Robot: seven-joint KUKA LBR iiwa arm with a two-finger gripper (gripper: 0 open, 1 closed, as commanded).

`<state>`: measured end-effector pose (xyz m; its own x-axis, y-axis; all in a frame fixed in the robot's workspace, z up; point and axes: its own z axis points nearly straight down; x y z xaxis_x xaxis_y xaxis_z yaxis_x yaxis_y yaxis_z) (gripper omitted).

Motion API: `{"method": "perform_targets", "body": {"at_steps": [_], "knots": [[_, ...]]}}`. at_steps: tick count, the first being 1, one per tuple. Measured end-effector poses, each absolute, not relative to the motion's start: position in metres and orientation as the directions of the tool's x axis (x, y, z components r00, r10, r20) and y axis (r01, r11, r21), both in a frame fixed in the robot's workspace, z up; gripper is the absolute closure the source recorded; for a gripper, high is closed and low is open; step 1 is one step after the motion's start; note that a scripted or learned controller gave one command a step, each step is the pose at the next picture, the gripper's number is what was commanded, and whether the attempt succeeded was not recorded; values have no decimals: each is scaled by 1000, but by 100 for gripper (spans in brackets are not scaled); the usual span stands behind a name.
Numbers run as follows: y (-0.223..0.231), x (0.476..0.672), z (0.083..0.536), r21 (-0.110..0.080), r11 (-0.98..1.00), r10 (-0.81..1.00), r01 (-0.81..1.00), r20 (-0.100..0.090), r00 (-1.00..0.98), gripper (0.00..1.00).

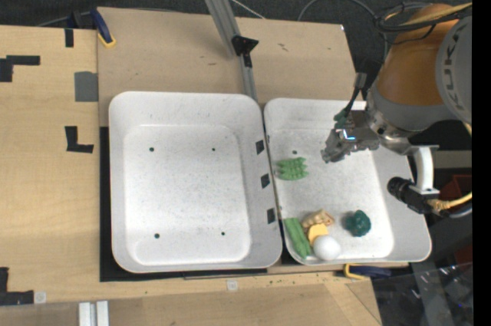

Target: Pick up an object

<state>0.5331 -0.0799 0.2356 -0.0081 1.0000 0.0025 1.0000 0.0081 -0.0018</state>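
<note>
Wooden bench (184, 48), two white bins (123, 117) (side by side)

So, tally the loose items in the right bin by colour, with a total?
Green: 2, a ridged piece and a long piece
Dark teal: 1, a round lump
Tan: 1, a small piece
White: 1, a ball
Total: 5
</note>
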Motion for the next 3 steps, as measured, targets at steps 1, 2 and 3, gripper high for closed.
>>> {"method": "perform_targets", "body": {"at_steps": [1,2,3], "knots": [[-34,537,227,-3,6,1000,1000,1,-6,100],[13,545,218,-3,6,1000,1000,1,-6,100],[67,550,211,-3,7,1000,1000,1,-7,100]]}}
